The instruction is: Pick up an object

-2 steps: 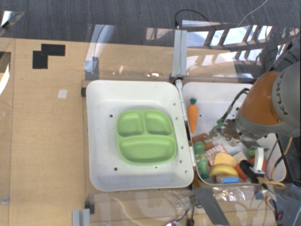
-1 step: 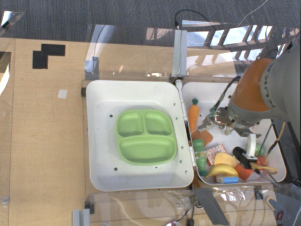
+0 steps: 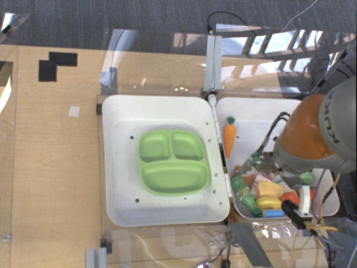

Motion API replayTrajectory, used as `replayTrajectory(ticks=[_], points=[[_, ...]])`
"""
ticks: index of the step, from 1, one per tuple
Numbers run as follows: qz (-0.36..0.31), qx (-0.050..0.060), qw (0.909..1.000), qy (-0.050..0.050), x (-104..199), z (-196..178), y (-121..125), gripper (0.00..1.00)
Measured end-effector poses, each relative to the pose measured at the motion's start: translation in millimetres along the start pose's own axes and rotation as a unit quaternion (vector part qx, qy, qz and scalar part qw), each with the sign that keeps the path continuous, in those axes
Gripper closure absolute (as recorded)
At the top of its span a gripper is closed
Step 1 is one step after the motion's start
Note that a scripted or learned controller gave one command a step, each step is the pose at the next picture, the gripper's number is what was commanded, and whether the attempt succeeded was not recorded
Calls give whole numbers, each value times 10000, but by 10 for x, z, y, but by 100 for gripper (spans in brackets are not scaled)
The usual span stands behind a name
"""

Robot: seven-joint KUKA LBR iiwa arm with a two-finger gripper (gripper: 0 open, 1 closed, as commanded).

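The right bin (image 3: pixel 251 116) holds a toy carrot (image 3: pixel 229 137) near its left wall and a pile of small toys at its front: green pieces (image 3: pixel 241 184), a yellow piece (image 3: pixel 270 191), a blue piece (image 3: pixel 272 213) and a red piece (image 3: pixel 289 197). The arm's orange band (image 3: pixel 304 132) and grey wrist (image 3: pixel 301 162) hang low over that pile. My gripper (image 3: pixel 262 169) reaches down into the toys, and the wrist hides its tips. A green divided plate (image 3: pixel 173 162) lies in the middle of the left bin (image 3: pixel 120 149).
Clear plastic walls (image 3: pixel 162 66) rise behind both bins, with a metal post (image 3: pixel 212 66) between them. Wooden bench top (image 3: pixel 50 166) spreads to the left. Cables and a white fitting (image 3: pixel 304 201) hang near the right bin's front right corner.
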State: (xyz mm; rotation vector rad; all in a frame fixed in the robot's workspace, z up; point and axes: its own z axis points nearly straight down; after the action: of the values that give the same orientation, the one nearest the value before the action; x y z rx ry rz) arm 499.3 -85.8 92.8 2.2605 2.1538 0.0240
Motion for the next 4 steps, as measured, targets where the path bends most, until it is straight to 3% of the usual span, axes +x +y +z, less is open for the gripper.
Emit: replayTrajectory(ticks=[1,2,3,4], points=[[-14,-32,10000,18,28,-115,32,100],[-15,-29,10000,19,28,-113,30,0],[670,51,9977,22,18,15,203,0],[651,6,9979,36,39,-103,238,100]])
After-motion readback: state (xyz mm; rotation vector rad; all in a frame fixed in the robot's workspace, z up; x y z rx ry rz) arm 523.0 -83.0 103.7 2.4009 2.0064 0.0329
